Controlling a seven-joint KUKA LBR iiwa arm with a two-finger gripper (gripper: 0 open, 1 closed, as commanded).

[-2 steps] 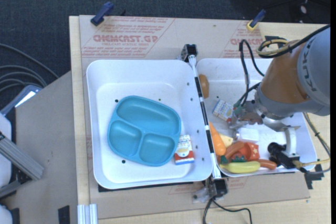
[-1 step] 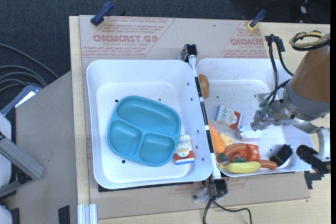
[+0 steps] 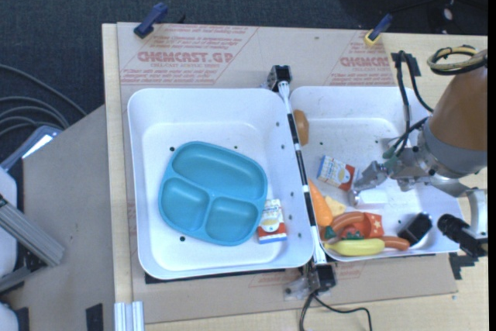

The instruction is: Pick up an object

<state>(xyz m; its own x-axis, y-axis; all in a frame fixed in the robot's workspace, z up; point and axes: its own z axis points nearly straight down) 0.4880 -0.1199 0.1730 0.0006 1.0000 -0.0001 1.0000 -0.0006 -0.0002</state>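
The surface (image 3: 194, 50) is a cardboard-lined bench carrying two white bins. In the right bin (image 3: 341, 101) the jaws (image 3: 370, 181) hang just beside a small carton (image 3: 335, 171), nothing between them; how wide they stand cannot be told. Toy food (image 3: 358, 232) lies crowded just below, so a descent could nudge the carton aside or catch two pieces.

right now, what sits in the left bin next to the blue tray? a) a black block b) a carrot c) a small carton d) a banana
c: a small carton lies against the lower right edge of the blue tray in the left bin, while the banana and carrot lie in the right bin.
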